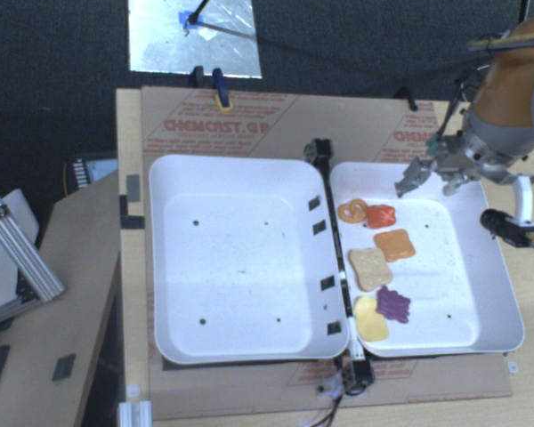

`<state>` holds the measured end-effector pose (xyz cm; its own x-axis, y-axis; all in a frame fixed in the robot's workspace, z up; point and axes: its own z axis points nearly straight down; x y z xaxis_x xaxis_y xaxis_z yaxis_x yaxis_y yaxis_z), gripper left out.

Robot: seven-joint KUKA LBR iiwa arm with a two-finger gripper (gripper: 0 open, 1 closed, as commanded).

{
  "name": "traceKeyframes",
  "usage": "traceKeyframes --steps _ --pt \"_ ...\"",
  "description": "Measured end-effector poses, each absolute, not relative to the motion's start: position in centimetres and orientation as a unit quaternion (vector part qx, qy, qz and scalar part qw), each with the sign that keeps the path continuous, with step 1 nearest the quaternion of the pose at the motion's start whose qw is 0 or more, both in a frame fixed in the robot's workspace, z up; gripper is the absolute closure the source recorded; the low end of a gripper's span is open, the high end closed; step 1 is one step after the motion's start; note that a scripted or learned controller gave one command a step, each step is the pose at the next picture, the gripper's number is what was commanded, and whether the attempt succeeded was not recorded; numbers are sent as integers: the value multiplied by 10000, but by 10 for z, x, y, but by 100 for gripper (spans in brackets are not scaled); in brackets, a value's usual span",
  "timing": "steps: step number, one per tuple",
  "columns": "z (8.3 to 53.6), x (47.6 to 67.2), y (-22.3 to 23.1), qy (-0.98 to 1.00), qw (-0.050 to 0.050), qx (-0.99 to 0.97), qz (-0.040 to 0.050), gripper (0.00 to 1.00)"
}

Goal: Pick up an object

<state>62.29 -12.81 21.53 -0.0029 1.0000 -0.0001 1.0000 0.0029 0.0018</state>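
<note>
Camera view, taken from above the bench at a slant: two shallow white bins are sitting side by side on a brown board, meeting along a black-clipped divider (329, 247) running from 12 to 6 o'clock through the middle of the scene. The left bin (173, 181) is showing bare white floor right out to its rims. The right bin (494, 278) is holding all its items along its 9 o'clock wall, just beside the divider, leaving its floor from centre to the 3 o'clock rim open. Reading from the 12 o'clock end toward 6 o'clock, the items are lying thus: an orange pretzel (352, 210) touching a red piece (381, 215) at its 3 o'clock; an orange slab (394, 244); a tan bread slice (370, 268) touching the slab at its 7 o'clock; a purple grape cluster (393, 304); and a yellow piece (369, 318) against the cluster's 8 o'clock side. The arm (514, 87) is reaching in from 3 o'clock, with the gripper (432, 178) hanging over the right bin's 12 o'clock rim, its two fingers standing apart with nothing between them. The red piece, the nearest item, is lying at the gripper's 8 o'clock, near but apart from it.
</note>
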Motion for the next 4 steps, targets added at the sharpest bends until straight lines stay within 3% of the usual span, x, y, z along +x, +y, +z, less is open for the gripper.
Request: traceKeyframes --steps 1,2,3,4 --pt "226 624 -128 7090 19 7052 16 100" --pt "377 586 -50 7116 49 7025 62 100" --pt "329 523 -71 7067 -14 7075 -13 100" --pt "399 525 4 7101 18 7041 24 100"
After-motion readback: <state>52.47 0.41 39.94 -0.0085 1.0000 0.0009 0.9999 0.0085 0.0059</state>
